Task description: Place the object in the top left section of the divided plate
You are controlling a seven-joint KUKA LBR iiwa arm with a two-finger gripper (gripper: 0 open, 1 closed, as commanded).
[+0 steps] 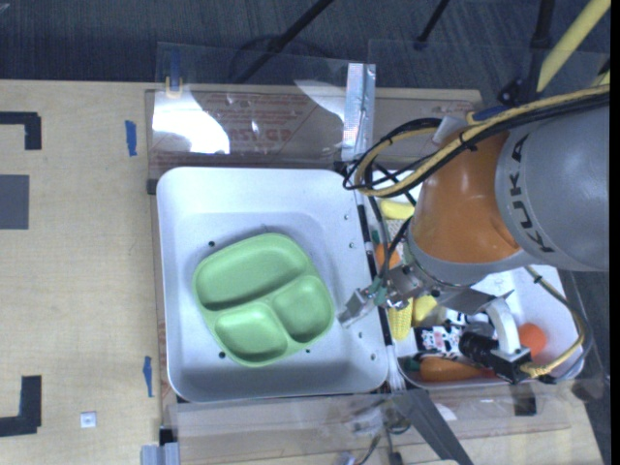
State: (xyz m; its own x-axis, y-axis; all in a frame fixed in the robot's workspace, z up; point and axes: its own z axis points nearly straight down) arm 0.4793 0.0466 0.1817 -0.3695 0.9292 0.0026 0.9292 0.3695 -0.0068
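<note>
Green divided plate [262,298]: pale green, three sections, lying tilted in the left white bin; one long section along its upper-left side, two smaller sections on its lower-right side; all three sections bare
Left bin [194,221]: shallow, white, square, holding the plate near its middle
Right bin [567,332]: white, largely covered by the arm; its rim shows at the lower right
Arm [542,187]: grey casing with an orange band, reaching in from the right and hanging over the wall shared by the two bins
Gripper [360,301]: metallic tip just beside the plate's right edge, above the left bin's right margin; apart from the plate as far as can be seen
Fingers: state cannot be told, the tip being small and blurred; no item visible between them
Object to be placed: cannot be singled out; loose items lie in the right bin under the arm, among them yellow pieces [424,308], an orange ball [532,337], a long orange item [448,366] and a black-and-white item [441,340]
Cables [407,153]: black and yellow, looping from the arm's upper side
Clear panel [257,114]: transparent sheet standing behind the left bin
Counter [77,279]: light wood, with black corner marks and blue tape tabs
</note>
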